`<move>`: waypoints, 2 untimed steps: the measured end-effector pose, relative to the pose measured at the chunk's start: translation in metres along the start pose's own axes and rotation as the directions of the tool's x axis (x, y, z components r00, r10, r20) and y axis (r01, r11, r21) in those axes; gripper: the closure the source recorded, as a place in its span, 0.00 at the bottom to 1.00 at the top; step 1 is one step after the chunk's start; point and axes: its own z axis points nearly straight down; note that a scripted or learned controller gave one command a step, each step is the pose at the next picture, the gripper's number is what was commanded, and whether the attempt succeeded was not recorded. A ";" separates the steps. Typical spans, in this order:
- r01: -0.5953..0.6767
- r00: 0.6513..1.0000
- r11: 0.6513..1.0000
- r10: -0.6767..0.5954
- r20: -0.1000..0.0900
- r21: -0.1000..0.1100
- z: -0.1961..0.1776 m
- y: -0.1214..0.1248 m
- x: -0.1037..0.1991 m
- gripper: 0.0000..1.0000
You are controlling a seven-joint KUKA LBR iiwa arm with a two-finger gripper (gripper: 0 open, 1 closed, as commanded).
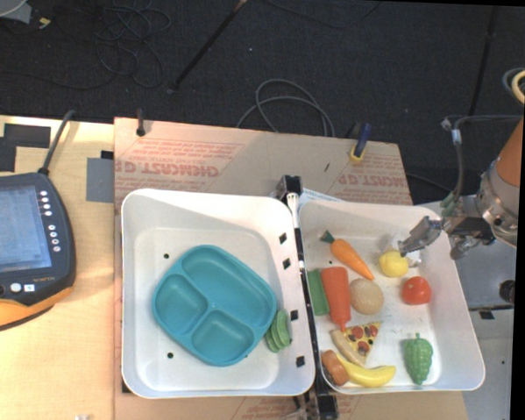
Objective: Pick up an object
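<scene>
Bins: I count two white bins side by side on the cardboard, the left bin (147, 234) and the right bin (461, 347).
Left bin: I see one blue plate (214, 305) with three compartments, and one green leafy piece (279, 331) just beside its right edge, against the bin wall.
Right bin: I count nine toy foods here. One carrot (351, 258), one lemon (393, 263), one tomato (416, 290), one red sausage (336, 294), one round potato (366, 297), one pizza slice (358, 341), one banana (368, 374), one green strawberry-shaped piece (419, 359), and one green strip (317, 293) along the left wall.
Gripper: the gripper (416, 236) comes from the right and sits just above the lemon, close to it. I cannot tell how wide it is, and I see nothing held in it.
Lemon: it lies in the upper part of the right bin, between the carrot and the tomato.
Other things: one tablet (20, 236) lies on the bench at the left, well apart from the bins.
</scene>
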 end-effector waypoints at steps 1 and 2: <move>0.003 1.000 1.000 -0.003 0.005 -0.020 -0.244 -0.015 0.026 0.00; 0.006 1.000 1.000 -0.006 0.002 0.001 -0.243 -0.014 0.027 1.00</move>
